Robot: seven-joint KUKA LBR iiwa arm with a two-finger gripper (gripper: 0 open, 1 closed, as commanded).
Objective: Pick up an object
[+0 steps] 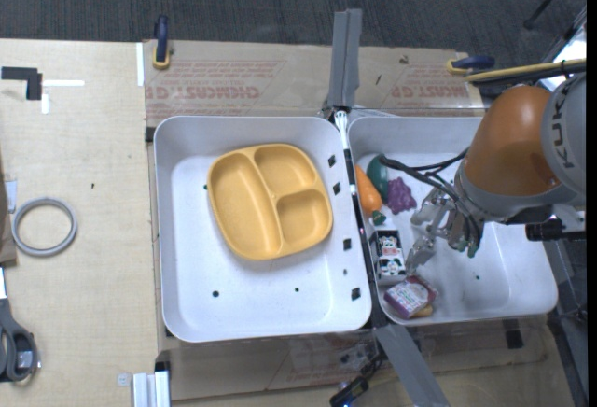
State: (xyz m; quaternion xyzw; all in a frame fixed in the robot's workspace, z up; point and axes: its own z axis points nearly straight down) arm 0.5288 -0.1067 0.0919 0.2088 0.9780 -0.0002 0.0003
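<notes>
Two white bins sit side by side on the surface. Nearest in the right bin lies a purple packet, then a small black-and-white carton beyond it. The pincer hangs just right of the carton (whether its fingers are open I cannot tell). Farther back lie grapes, an orange piece and something green. The left bin holds a yellow divided plate.

Bench bearing two bins
</notes>
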